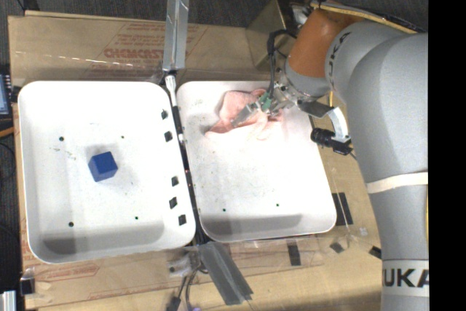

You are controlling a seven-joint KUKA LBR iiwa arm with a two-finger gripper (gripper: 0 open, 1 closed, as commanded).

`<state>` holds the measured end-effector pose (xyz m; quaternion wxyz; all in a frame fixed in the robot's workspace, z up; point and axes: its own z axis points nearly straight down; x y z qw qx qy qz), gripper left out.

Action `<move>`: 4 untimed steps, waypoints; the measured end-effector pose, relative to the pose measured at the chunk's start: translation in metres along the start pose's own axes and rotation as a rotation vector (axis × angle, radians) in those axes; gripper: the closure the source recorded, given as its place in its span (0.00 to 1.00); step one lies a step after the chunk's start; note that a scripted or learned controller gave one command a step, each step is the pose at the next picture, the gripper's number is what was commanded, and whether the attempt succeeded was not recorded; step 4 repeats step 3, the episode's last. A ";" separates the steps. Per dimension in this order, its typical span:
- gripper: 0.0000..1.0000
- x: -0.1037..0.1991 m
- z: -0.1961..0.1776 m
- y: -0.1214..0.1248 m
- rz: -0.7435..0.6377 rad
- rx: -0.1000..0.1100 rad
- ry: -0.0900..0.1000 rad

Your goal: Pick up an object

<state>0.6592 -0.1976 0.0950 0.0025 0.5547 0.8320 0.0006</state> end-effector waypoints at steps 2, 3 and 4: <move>1.00 0.055 -0.009 0.022 -0.204 0.005 0.004; 1.00 0.121 -0.103 0.049 0.025 0.005 0.003; 1.00 0.121 -0.103 0.049 0.025 0.005 0.003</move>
